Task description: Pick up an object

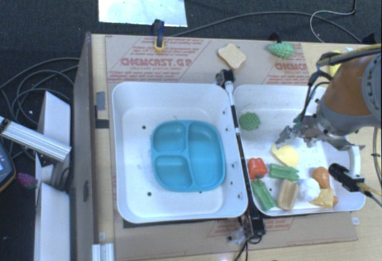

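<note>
Camera view: slanted look down on two white bins, places given relative to the right bin [262,95].
Near edge of right bin: brown bread-like piece [287,194], green pod [263,194], white lump [310,188], yellow wedge [325,198], orange egg-shaped piece [321,176], packed close together.
Just behind those: red pepper [256,166], long green vegetable [284,172], pale yellow piece [285,155].
Gripper [290,133]: over the middle of the right bin, just above the pale yellow piece; open or shut, cannot tell; nothing seen held.
Arm [355,95]: orange band, reaching in over the right side of the right bin.
Left part of right bin: bumpy green ball [249,121], lying alone.
Left of right bin: second bin [134,104], holding a blue divided plate [188,155].
Beyond right bin, on the board: tan bread slice [231,55], green bumpy fruit [282,49].
</note>
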